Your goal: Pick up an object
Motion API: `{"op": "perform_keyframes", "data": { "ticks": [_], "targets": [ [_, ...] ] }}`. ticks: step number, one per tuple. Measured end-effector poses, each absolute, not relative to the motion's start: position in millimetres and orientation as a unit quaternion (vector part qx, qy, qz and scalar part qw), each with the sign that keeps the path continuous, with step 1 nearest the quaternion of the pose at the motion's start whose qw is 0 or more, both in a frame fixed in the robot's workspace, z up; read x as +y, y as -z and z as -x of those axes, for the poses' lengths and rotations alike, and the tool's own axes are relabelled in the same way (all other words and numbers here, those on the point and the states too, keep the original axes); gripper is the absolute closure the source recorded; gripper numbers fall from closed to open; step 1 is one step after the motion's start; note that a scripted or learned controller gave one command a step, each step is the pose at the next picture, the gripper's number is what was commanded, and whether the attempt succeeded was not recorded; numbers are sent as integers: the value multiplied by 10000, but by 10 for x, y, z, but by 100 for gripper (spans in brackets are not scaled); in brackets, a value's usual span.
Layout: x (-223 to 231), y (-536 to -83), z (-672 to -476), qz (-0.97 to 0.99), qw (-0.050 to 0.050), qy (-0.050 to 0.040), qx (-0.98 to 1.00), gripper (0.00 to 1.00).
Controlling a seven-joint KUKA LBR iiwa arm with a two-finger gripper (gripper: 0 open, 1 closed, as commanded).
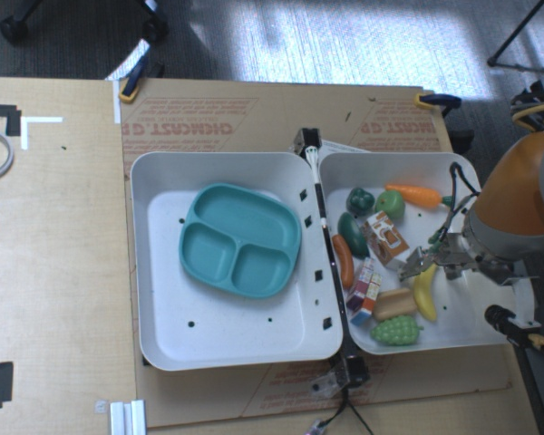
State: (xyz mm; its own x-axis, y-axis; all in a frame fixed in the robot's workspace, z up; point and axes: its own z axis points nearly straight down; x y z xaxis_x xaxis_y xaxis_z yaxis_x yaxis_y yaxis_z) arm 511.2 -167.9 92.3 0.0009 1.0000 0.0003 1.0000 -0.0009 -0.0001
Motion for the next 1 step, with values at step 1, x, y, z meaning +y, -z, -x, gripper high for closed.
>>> {"op": "perform_keyframes", "data": {
  "ticks": [1],
  "targets": [
    [-1685,-1020,-5116,7084,-2,1,-7059,100]
  ]
}}
